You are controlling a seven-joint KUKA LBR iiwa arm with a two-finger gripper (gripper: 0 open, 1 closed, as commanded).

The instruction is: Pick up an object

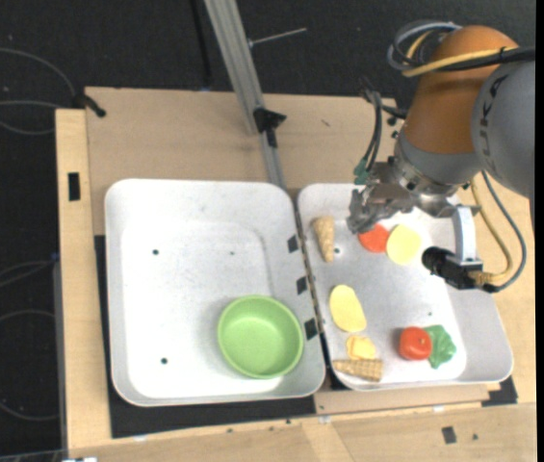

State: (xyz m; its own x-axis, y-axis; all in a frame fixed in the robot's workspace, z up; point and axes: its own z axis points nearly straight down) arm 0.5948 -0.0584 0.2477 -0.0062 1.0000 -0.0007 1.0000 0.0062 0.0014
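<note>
Gripper point(370, 221) is seen low over the upper part of the right bin point(488, 349), its tip at an orange-red piece point(375, 240) that lies touching a pale yellow disc point(404, 244). Whether the jaws are spread or closed cannot be told; the wrist body hides them, and nothing is seen held between them.

Handling, judged from appearance: the orange-red piece is taken to be the pick target, since it lies nearest the tip. It is likely light, hollow plastic toy food, stiff and smooth, so slip is to be expected if it is pinched off-centre. A hold across its narrow width, clear of the yellow disc beside it, would be advised; otherwise both pieces may be nudged together.

Containers:
- Right bin: the orange-red piece and the disc near the top; a beige cone-shaped piece point(324, 237) by the left wall; a yellow oval piece point(348, 307) mid-bin; a small yellow and tan pair of pieces point(361, 357) at the lower left corner; a red tomato-like toy with green leaf point(425, 344) at lower right.
- Left bin point(156, 219): a green bowl point(260, 336) in the lower right corner, set upright, with nothing seen inside it.
</note>
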